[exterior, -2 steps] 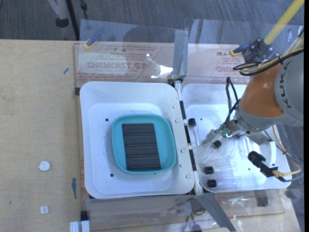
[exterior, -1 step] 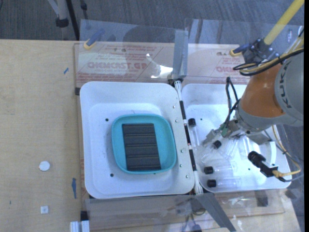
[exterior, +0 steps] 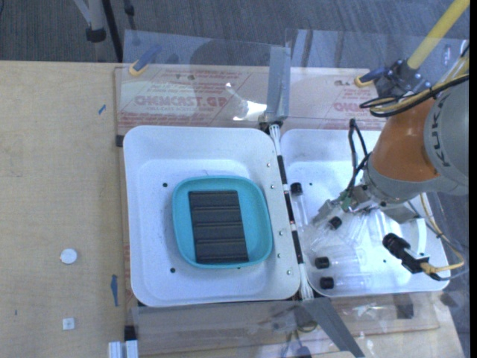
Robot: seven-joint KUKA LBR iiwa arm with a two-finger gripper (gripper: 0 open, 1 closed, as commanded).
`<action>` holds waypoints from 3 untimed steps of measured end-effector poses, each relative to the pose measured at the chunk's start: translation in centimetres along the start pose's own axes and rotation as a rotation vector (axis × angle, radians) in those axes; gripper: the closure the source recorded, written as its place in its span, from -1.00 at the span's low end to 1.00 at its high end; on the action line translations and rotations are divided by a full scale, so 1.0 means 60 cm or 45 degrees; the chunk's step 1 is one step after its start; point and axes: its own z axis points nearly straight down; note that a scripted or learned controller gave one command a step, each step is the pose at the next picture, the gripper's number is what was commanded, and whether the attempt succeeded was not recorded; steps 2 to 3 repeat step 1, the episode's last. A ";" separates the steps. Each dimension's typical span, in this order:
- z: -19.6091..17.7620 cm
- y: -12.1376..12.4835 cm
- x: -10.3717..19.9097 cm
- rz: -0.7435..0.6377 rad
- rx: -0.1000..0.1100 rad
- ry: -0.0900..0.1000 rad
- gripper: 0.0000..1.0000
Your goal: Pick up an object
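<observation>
Teal dish [exterior: 182, 222] holding dark ribbed block [exterior: 218, 226] sat in left bin [exterior: 141, 155], well left of gripper [exterior: 344, 209] | gripper low in right bin [exterior: 320, 144] among clear plastic items [exterior: 350, 263], jaw state unreadable | nothing visibly lifted; pick apparently still undone.
</observation>
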 end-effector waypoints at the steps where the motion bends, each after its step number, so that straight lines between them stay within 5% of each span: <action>1: 0.000 0.000 0.000 0.000 0.000 0.000 -1.00; 3: 0.000 0.000 0.000 0.000 0.000 0.000 -1.00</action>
